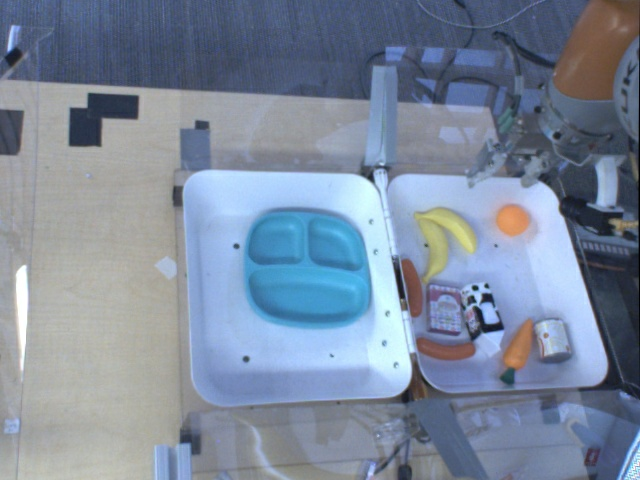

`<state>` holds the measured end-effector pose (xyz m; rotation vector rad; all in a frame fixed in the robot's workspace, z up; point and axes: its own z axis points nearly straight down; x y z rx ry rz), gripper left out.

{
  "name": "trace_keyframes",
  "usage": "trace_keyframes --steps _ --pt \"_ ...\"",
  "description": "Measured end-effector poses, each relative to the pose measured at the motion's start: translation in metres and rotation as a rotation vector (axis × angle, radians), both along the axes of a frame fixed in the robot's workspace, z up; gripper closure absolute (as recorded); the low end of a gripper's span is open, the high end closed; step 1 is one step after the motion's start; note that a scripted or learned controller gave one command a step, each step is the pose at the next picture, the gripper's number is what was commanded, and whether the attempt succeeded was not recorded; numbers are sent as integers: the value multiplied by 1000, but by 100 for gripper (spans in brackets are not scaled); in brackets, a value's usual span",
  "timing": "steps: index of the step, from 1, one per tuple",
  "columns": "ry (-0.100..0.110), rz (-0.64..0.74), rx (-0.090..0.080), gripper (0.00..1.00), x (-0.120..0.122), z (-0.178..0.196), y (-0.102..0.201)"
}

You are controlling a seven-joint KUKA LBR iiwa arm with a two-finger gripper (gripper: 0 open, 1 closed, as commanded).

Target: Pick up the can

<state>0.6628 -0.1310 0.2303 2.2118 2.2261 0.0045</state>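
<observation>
Near the front right corner of the right bin (575, 268) lies one small metal can (551, 339) on its side, just beside a carrot (517, 348). Above that bin's back edge the gripper (508, 168) hangs from the bent grey arm, fingers spread, nothing between them. Two bananas (443, 238), two sausages (446, 348), one orange ball (513, 220) share the bin; one blue sectioned tray (305, 269) sits in the left bin (210, 298).

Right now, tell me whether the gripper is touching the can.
Apart. The camera view shows the gripper at the right bin's far edge, while the can lies near its front corner, the orange ball between them.
</observation>
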Motion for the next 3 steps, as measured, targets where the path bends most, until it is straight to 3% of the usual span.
trace_keyframes --steps 1,2,3 --pt "2 -223 2 0 1 -116 33" --pt "-4 -216 1 100 3 -103 34" --pt "-5 -40 0 100 8 27 60"
